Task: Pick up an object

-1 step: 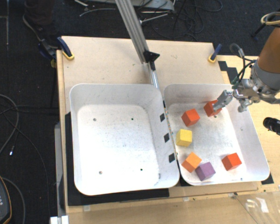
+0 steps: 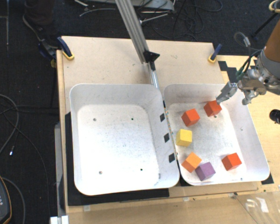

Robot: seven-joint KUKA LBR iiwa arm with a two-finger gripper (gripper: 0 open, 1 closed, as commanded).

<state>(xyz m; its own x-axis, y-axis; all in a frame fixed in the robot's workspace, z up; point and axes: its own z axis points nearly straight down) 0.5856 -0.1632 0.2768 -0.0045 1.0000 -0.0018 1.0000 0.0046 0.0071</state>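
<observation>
Red-orange cube (image 2: 212, 108): small, blocky, lying in the right bin toward its 1 o'clock corner, near the back wall; left finger's tip just above it, touching or nearly so, not between the fingers.
Jaws (image 2: 234, 94): two-finger gripper at 3 o'clock of the view, over the right bin's back right rim; fingers apart, one slanting down toward 8 o'clock at the red-orange cube, the other pointing down just right of it; nothing clamped between them.
Arm (image 2: 275, 55): grey with an orange band above the wrist, entering from the right edge at about 2 o'clock.
Orange cube (image 2: 190, 116): at 8 o'clock of the red-orange cube, just beside it, apart.
Yellow cube (image 2: 184, 137): near the right bin's left wall, at 6 o'clock of the orange cube.
Light orange cube (image 2: 192, 162): front left part of the right bin, touching the purple cube.
Purple cube (image 2: 205, 171): at 4 o'clock of the light orange cube, near the front wall.
Red cube (image 2: 231, 161): front right part of the right bin, well apart from the purple cube.
Right bin (image 2: 245, 120): shallow, white, speckled floor, holding all six cubes.
Left bin (image 2: 79, 125): shallow, white, side by side with the right bin at its 9 o'clock.
Table (image 2: 107, 59): pale wooden board under both bins, blue-and-yellow clamps at the back corners.
Metal rail (image 2: 130, 22): grey, slanting from 12 o'clock down to the gap between the bins.
</observation>
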